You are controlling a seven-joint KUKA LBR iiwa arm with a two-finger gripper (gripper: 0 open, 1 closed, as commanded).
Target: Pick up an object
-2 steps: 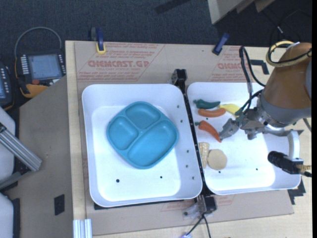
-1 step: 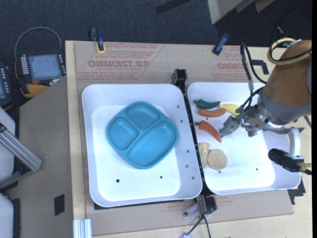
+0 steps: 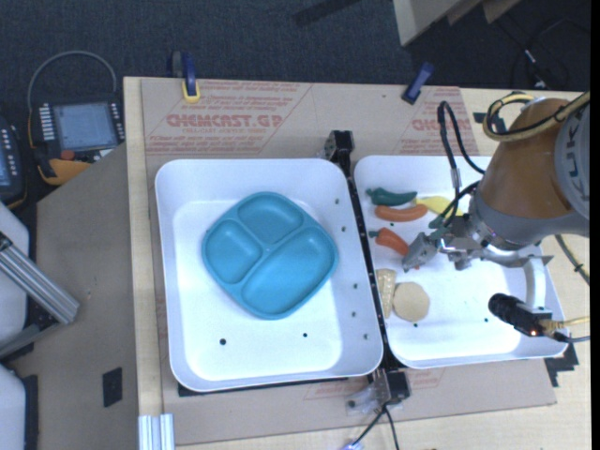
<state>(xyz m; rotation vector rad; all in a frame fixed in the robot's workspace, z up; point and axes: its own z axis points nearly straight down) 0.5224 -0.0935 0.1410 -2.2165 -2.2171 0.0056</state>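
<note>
Pincer [image 3: 427, 251] mid-right of frame, jaws apart, holding nothing, beside orange carrot [image 3: 392, 241] in right bin [image 3: 450, 345]. Advise: centre over carrot, descend, then close.

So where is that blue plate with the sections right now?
The blue plate lies in the left bin, about in its middle, seen from above. It is across the divider from the toy food and the gripper in the right bin.

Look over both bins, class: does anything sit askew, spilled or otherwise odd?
Only one thing: the blue divided plate in the left bin lies turned at an angle to the bin's walls rather than square. In the right bin, the small food items are loosely scattered beside the claw, with nothing spilled or visibly broken.
</note>
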